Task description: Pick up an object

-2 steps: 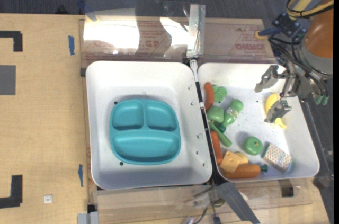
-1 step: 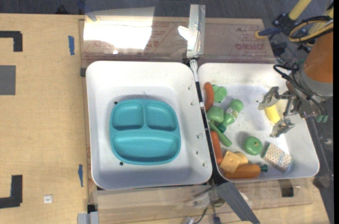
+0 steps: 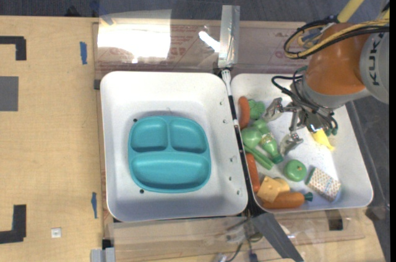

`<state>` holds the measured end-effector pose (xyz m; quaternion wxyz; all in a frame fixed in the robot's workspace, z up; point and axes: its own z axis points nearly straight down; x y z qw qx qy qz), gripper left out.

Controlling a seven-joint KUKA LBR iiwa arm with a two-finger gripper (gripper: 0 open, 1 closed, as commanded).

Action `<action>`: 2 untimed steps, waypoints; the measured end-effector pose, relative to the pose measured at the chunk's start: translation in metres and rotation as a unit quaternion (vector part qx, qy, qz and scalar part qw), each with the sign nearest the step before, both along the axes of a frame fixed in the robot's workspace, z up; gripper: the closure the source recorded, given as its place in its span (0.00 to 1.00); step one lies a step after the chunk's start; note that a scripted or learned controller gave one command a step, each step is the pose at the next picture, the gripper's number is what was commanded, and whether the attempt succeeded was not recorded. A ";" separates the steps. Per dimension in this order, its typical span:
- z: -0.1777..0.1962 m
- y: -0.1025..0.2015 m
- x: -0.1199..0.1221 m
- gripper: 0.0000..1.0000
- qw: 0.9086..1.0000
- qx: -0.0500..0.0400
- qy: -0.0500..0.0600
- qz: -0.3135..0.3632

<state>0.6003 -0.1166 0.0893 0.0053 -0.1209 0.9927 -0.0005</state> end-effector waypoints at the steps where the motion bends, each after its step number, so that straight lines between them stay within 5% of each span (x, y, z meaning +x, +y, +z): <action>1: -0.001 0.021 0.051 0.00 0.997 -0.001 0.000 0.077; 2: 0.014 0.022 0.055 1.00 0.997 -0.002 -0.008 0.077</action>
